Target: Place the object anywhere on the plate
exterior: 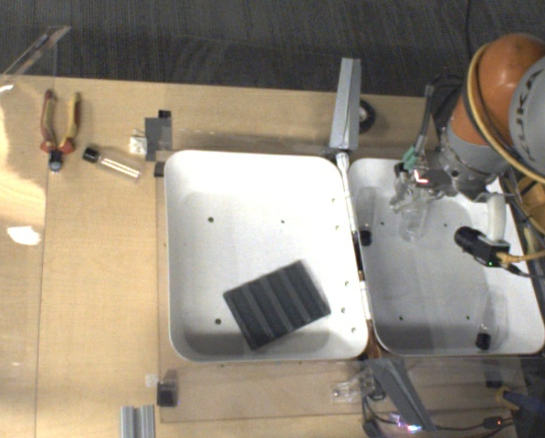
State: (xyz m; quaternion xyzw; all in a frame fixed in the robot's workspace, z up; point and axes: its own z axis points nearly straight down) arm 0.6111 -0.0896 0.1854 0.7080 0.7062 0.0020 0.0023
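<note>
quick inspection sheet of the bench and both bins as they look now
surface: wooden bench bearing a left bin and a right bin
job's things: dark ribbed plate lies in the left bin's lower part; object to place cannot be made out
clutter: pliers and a small vial on the bench at upper left
grippers: gripper over the right bin's upper left; grip unclear
cables: yellow cables run along the arm
surroundings: metal post behind the bins, dark floor beyond
</note>
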